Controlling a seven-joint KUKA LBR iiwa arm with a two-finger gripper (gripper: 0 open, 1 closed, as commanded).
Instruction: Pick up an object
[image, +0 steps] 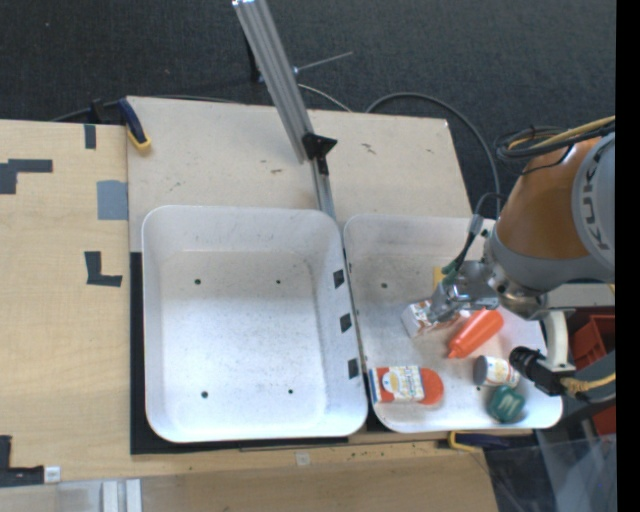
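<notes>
arm (560, 215): cut by right edge | end effector (447, 300) fingers: unclear

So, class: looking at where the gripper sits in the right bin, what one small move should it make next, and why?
Probably a short, straight lift. The gripper sits low in the right bin, on a small clear-wrapped object, with the orange carrot-shaped toy close beside it. Whether it actually has hold can't be told from this view, so raising it slightly would test the grasp without disturbing the neighbours.

metal rail (285, 85) slanting over bench; yellow-blue clamp (134, 124) | black cable (420, 100)
</notes>
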